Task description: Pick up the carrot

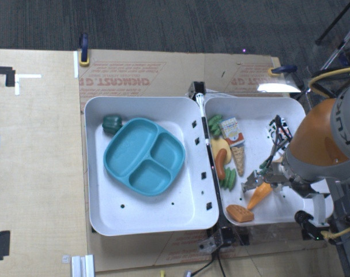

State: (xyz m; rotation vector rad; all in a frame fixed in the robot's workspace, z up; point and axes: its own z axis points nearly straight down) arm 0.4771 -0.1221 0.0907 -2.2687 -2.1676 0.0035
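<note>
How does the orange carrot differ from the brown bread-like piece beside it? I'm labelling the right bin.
The orange carrot is long, tapered and lies tilted by the gripper; the brown bread-like piece is short, rounded and lies flat nearer the bin's front edge. Both lie in the right white bin.

Grey arm (pixel 336 154) with a broad orange band and metal pincer (pixel 256 182).

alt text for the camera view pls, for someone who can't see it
The claw sits right at the carrot in the right bin, among other toy food. The left bin has a blue divided plate.
</note>
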